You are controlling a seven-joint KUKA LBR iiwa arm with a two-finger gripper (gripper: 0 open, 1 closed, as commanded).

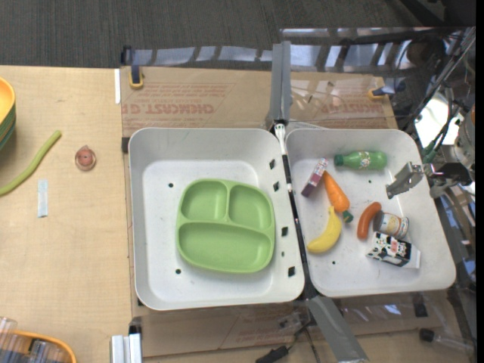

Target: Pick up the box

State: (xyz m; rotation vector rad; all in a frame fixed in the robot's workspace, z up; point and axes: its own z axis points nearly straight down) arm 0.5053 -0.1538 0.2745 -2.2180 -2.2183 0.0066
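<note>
Two box-like things lie in the right bin [431, 278]. A small purple and white box [314, 178] rests near the bin's left wall, beside the carrot [336, 193]. A black and white patterned carton [393, 249] lies flat near the bin's front right. My gripper [405, 178] hangs at the right bin's right side, above and behind the carton and apart from it. Nothing shows in its grasp.
The right bin also holds a green bottle [361, 159], a banana [327, 234], a red sausage [368, 219] and a small can [392, 224] just behind the carton. A green divided plate [225, 225] lies in the left bin [151, 263].
</note>
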